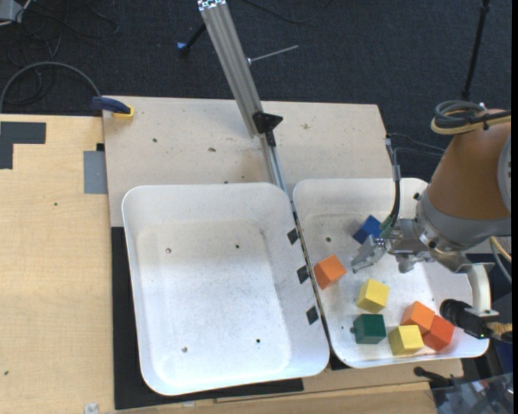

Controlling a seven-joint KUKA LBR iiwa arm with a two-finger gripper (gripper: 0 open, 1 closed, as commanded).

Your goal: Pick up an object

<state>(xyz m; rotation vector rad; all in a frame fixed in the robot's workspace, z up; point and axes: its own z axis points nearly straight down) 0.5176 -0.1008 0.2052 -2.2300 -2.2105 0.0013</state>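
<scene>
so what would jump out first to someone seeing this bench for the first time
Probably the big grey arm with its orange band reaching in from the right, its pincer low over the right bin. Next come the bright blocks scattered there: a blue block beside the pincer, an orange block near the bin's left wall, and a yellow block and green block further forward.

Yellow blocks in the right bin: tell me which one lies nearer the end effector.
The upper yellow block, mid-bin, just below the end effector. The other yellow block sits near the bin's front edge, beside the orange block and red block.
</scene>
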